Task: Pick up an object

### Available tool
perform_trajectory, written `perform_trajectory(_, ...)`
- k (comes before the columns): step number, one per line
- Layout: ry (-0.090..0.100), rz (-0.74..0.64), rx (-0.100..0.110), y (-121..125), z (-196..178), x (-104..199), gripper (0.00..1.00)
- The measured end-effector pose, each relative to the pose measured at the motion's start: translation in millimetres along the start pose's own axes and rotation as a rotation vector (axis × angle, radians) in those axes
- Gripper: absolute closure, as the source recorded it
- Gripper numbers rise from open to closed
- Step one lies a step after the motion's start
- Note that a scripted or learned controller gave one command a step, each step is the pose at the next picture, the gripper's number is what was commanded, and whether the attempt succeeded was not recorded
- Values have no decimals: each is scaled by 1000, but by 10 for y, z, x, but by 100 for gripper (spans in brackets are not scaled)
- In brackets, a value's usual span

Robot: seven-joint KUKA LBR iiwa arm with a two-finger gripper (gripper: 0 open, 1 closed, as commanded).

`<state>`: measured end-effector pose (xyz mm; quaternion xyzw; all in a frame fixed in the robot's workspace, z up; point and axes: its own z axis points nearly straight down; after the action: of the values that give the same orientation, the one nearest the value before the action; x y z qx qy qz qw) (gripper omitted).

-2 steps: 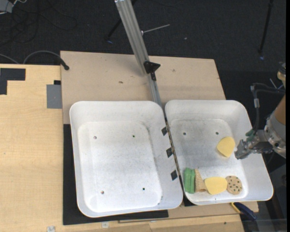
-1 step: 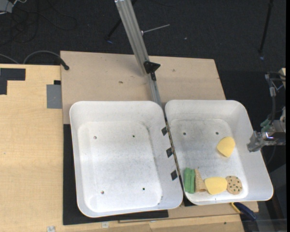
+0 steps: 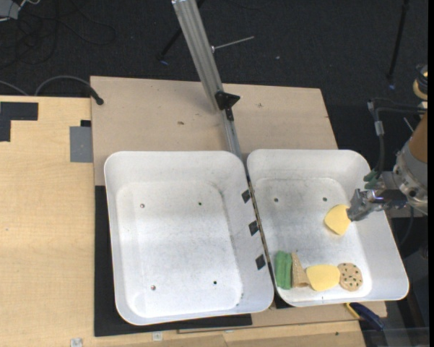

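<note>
You see a pale yellow, rounded wedge-shaped piece (image 3: 337, 220) toward the right side of the right-hand shallow white bin (image 3: 303, 168), tilted, its upper right corner at the gripper's (image 3: 359, 208) tip; whether it is gripped, you cannot tell.

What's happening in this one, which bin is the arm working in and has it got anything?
The arm reaches in from the right over the right bin. Its gripper sits right beside a yellow piece, but whether it holds that piece cannot be told. Along the bin's near edge lie a green piece, a tan piece, another yellow piece and a cookie.
</note>
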<state>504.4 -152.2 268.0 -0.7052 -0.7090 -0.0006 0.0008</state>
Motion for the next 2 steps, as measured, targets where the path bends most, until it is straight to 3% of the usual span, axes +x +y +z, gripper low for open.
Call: perform_trajectory(2,0,0,1,452,4,926,100)
